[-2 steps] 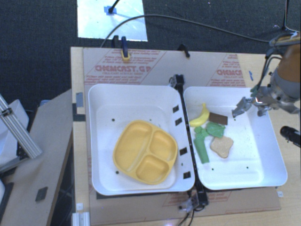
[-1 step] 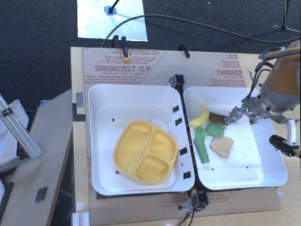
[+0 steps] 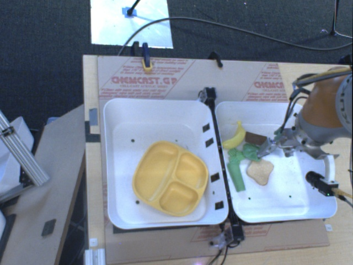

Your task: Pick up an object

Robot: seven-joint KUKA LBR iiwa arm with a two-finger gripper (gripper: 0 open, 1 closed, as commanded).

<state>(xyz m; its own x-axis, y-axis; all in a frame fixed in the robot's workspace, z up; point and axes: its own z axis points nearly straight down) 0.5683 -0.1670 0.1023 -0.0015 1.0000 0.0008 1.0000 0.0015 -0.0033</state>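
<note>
Down in the right bin [image 3: 287, 203] sits the claw [image 3: 268, 147], low among the toys. I cannot tell how it is set. Its tip is right by a green toy [image 3: 237, 167], which lies in the left part of that bin. A yellow banana [image 3: 234, 138] lies just beyond it, touching a brown block [image 3: 255, 137]. A slice of toast [image 3: 260, 171] lies just beside the green toy. The left bin [image 3: 132, 120] holds a yellow plate [image 3: 170, 178] with three parts.
</note>
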